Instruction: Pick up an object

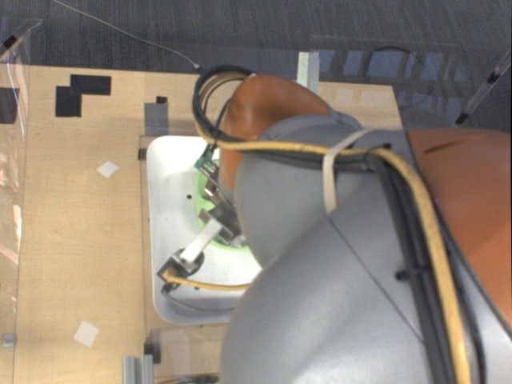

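Observation:
The grey arm with its orange band fills the right and middle of the camera view and reaches down into the left white bin (164,214). My gripper (211,189) is low in that bin, right over a bright green object (226,243). Only thin slivers of the green object show along the gripper's left and lower edges. The arm hides the rest of it, so I cannot make out whether the gripper touches it.
The wooden bench (80,214) lies to the left of the bin, with black marks near its far left corner. A clear panel (12,134) stands at the far left edge. The arm covers the right bin.

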`<state>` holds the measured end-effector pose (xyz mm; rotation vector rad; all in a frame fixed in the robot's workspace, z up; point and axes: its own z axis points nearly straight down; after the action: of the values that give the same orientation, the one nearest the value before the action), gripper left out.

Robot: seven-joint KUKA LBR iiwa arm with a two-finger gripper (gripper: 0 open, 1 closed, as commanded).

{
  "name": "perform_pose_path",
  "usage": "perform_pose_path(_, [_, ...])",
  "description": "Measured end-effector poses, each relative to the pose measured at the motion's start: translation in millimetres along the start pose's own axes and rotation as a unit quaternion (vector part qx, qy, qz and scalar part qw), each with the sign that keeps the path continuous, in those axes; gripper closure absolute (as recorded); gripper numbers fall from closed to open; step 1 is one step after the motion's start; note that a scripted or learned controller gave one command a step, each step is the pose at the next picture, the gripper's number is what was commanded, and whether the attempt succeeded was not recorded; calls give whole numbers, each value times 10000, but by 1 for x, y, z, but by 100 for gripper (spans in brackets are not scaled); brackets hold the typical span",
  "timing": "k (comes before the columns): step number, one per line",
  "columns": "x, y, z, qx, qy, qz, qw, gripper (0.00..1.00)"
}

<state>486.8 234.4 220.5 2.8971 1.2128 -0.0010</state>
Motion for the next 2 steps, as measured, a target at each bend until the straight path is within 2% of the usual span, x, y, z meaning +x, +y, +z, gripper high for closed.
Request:
perform_pose_path(1, [3,3,26,11,8,2906,9569,100])
perform_pose_path(2, [5,4,15,16,22,2896,9571,100])
